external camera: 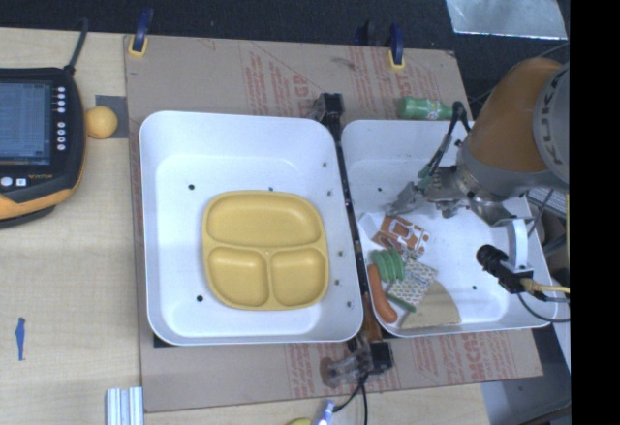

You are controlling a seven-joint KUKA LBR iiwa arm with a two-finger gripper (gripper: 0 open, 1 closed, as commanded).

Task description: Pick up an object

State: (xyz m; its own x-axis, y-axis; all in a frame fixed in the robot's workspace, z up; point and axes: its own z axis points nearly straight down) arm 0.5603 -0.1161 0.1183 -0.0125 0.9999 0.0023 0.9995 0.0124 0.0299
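Bench's right bin [484, 144] holds my gripper [418, 191], jaw state unreadable, just above the red-patterned packet [402, 234] topping the clutter pile, so I'd drop straight onto that packet, centred, avoiding the bin wall and green item [389, 265].

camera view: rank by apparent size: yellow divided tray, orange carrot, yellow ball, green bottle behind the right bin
1. yellow divided tray, by far the largest
2. orange carrot
3. green bottle
4. yellow ball
Carrot and bottle look close; their order is unsure.
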